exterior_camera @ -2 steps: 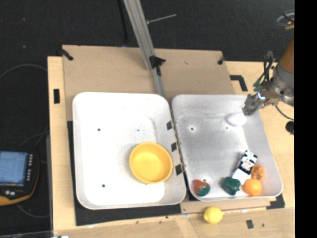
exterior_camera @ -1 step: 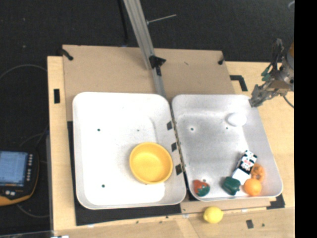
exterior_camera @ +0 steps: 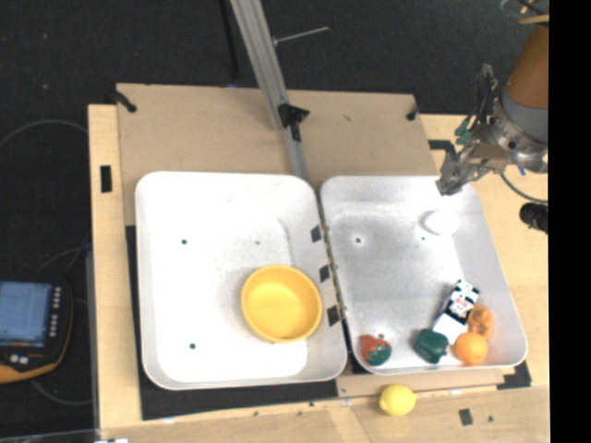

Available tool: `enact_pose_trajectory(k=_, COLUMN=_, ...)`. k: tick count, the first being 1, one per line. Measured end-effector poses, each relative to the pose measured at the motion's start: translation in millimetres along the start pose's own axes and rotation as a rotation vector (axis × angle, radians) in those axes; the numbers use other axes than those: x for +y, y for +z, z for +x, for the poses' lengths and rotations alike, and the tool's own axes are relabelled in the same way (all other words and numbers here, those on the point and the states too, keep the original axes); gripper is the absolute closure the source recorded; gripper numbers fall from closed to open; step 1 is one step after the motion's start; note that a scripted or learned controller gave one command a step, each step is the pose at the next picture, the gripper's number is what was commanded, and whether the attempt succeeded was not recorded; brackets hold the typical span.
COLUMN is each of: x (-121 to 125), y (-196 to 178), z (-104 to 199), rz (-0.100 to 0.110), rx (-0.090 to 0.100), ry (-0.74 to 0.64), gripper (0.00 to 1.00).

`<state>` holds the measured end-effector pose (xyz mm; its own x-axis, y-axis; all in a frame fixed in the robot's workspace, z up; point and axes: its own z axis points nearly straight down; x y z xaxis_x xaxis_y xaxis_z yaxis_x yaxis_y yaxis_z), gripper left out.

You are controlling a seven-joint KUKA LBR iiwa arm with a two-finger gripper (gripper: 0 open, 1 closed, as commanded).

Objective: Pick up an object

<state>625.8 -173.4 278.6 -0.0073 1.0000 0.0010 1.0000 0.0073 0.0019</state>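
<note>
My claw (exterior_camera: 450,185) at right bin's (exterior_camera: 406,220) 1 o'clock rim, carrying nothing; opening unreadable. Targets cluster at 5 o'clock: orange fruit (exterior_camera: 471,348), green block (exterior_camera: 429,344). I'd descend on isolated fruit, clear of wall.

Camera view, single, fixed. It was mounted above the bench (exterior_camera: 231,123) and looked down at a slant, taking in both white bins in full. The left bin (exterior_camera: 185,220) sat left of frame centre; the right bin (exterior_camera: 388,238) lay just beside it, to its right. Distance was moderate: beyond the left bin's far rim the bench's back edge and dark floor were in frame, and a slanted metal pole (exterior_camera: 263,53) rose behind that bin. Left of the left bin, past the bench edge, a handheld pendant (exterior_camera: 32,326) lay low in frame. The arm (exterior_camera: 517,109) entered from the right, beyond the right bin.
</note>
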Motion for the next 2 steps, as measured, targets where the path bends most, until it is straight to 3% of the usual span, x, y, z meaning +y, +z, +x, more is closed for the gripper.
enact_pose_trajectory(k=2, x=10.9, y=9.1, z=112.4, rz=0.002, rx=0.000, ry=0.002, gripper=1.00)
